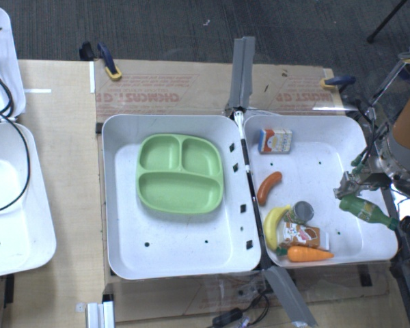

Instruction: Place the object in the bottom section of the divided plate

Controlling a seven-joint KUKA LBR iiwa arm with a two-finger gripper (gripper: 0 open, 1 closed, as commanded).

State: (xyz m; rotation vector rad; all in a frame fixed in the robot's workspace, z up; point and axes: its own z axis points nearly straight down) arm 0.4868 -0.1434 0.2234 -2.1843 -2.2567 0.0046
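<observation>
A light green divided plate (pixel 181 174) lies in the left bin (pixel 123 251), with two small sections at the far side and one wide section at the near side. My gripper (pixel 350 186) hangs over the right side of the right bin (pixel 328 152). Just below it in the view a green bottle (pixel 364 210) lies on its side, neck pointing right. Whether the gripper touches the bottle I cannot tell.
The right bin also holds a small carton (pixel 275 141), an orange-red sausage (pixel 268 186), a banana (pixel 273 225), a metal can (pixel 303 211), a snack box (pixel 302 236) and a carrot (pixel 309 254). A grey divider bar (pixel 242 74) runs between the bins.
</observation>
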